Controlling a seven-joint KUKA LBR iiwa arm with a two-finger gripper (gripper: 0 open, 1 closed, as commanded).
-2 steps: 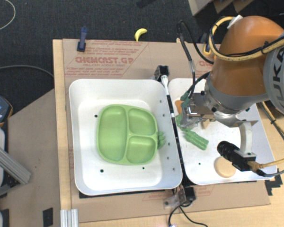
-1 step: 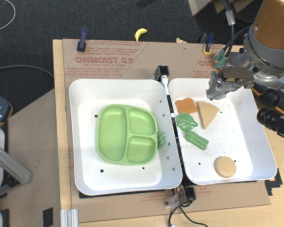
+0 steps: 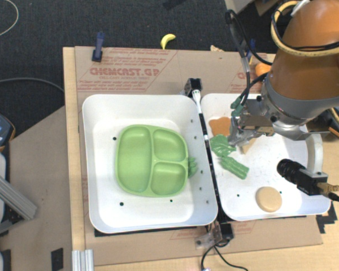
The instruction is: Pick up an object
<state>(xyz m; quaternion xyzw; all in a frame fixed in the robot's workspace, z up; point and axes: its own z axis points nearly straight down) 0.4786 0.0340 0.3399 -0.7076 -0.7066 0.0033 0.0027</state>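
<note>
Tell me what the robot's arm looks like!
The arm is big and round, with a shiny orange band on top and a grey ring below it. Black cables loop around it. Lower down sits a grey metal gripper.

Robotics lab, cardboard-topped bench (image 3: 130,66), loose cables (image 3: 5,7)

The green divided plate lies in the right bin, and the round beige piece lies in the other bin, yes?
Not quite. The camera view shows the green divided plate in the left bin, not the right one. The round beige piece lies in the other bin, the right bin.
</note>
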